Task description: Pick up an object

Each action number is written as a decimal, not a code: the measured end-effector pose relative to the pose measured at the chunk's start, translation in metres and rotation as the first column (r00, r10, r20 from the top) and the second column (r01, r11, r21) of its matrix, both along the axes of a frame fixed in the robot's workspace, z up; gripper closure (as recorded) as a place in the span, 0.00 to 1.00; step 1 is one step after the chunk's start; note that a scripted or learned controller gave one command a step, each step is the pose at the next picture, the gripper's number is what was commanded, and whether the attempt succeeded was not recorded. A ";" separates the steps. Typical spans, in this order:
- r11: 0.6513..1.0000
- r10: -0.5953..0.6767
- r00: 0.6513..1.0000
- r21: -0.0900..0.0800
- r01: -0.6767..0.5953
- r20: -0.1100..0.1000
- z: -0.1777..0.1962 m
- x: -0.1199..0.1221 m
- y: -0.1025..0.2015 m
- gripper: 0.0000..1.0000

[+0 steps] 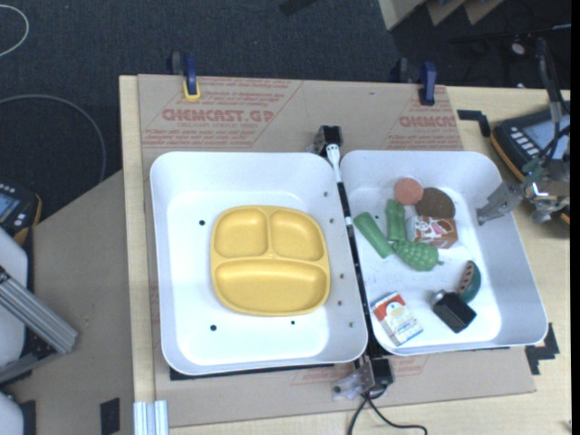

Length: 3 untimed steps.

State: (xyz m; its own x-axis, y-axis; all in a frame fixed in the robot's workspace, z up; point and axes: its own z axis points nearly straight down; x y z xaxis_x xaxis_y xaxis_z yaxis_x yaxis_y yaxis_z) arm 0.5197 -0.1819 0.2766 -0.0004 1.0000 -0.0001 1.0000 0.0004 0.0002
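You see the gripper (497, 205) at the right bin's (526, 279) far-right rim, a grey metal piece slanting down from the arm at the frame's right edge; you cannot tell how it is set, and nothing shows in its grasp. The objects lie apart from it, clustered toward the middle of that bin: a reddish round piece (408, 189), a brown lump (436, 201) just beside it, a red-and-white packet (436, 232) below the lump, and green pieces (395, 232) lying close together to the left. Nearer you sit a watermelon-slice toy (468, 280), a black block (454, 312) just beside it and a small red-and-white carton (397, 318) near the front rim. In the left bin (181, 243) a yellow divided plate (269, 260) rests flat at the centre. Both bins stand on a brown board (272, 107) printed with red lettering, held by blue clamps (189, 72) at the far edge. Dark carpet (136, 25) lies beyond, with a thin cable looping across it.
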 end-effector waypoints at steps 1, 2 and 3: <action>1.000 0.003 1.000 -0.004 -0.003 0.019 0.146 -0.040 0.026 0.00; 1.000 0.002 1.000 -0.003 -0.002 0.007 0.148 -0.039 0.025 1.00; 1.000 0.005 1.000 0.005 -0.005 -0.016 0.002 -0.042 0.085 1.00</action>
